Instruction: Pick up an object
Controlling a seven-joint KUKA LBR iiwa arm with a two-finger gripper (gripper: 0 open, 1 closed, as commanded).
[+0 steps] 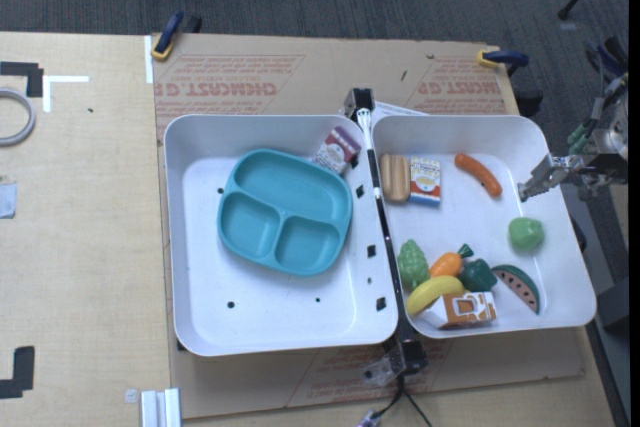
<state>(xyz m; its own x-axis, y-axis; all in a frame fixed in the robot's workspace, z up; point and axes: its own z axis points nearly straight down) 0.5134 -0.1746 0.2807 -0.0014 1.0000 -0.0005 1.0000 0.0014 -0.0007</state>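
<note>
We are hovering our claw (532, 185), seemingly released and grasping nothing, above the right bin (560, 310), probably needing to descend onto the green ball (526, 234).

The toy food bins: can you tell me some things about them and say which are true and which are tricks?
1. The blue divided plate sits in the left bin. True.
2. The banana lies on the blue plate. False: it is in the right bin, among the other toy food near that bin's front.
3. The gripper is at the right bin's right edge, above the green ball in the picture. True.
4. The gripper holds the orange sausage. False: the sausage lies on the bin floor, apart from the gripper.
5. The watermelon slice is in the right bin. True.
</note>
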